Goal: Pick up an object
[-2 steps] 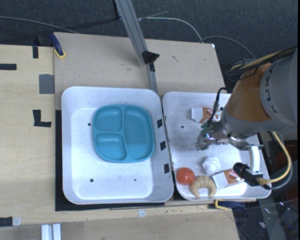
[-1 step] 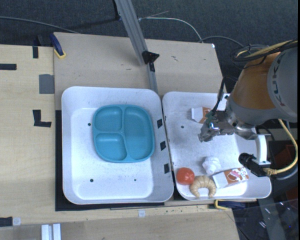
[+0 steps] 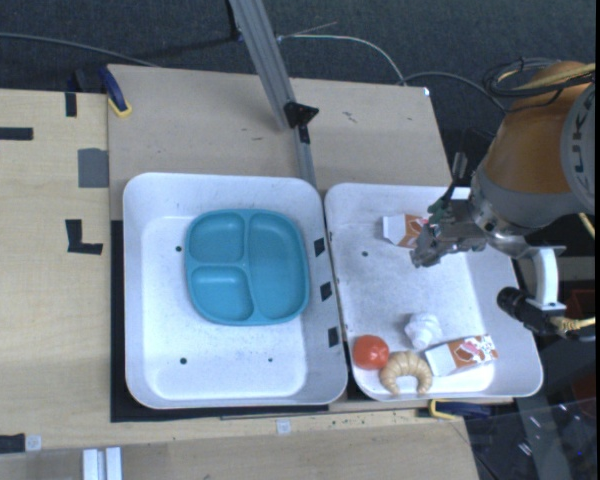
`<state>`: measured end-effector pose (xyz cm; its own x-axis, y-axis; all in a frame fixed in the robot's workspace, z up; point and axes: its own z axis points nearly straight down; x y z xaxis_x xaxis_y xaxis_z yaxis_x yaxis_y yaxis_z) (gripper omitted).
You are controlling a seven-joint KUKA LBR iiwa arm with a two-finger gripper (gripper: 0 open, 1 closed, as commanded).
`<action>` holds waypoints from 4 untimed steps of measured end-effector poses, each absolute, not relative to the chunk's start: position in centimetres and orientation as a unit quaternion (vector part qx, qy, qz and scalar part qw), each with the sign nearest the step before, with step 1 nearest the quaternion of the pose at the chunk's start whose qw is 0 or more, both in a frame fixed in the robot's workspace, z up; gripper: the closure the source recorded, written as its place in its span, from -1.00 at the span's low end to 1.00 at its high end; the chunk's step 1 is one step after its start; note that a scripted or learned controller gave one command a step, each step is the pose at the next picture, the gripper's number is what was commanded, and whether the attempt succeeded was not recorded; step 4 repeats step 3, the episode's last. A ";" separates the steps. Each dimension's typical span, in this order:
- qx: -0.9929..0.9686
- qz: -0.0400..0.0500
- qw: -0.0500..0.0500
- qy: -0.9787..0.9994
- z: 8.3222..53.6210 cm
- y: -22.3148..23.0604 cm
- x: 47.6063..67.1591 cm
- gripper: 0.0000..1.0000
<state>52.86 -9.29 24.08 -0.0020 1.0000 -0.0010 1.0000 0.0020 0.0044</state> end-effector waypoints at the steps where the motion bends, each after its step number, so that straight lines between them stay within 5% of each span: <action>1: 0.705 0.000 -0.001 0.709 22.8 -4.2 54.8 1.00; 3: 0.704 0.000 -0.001 0.710 23.4 7.0 59.1 1.00; 4: 0.704 0.000 -0.001 0.710 23.4 7.0 59.1 1.00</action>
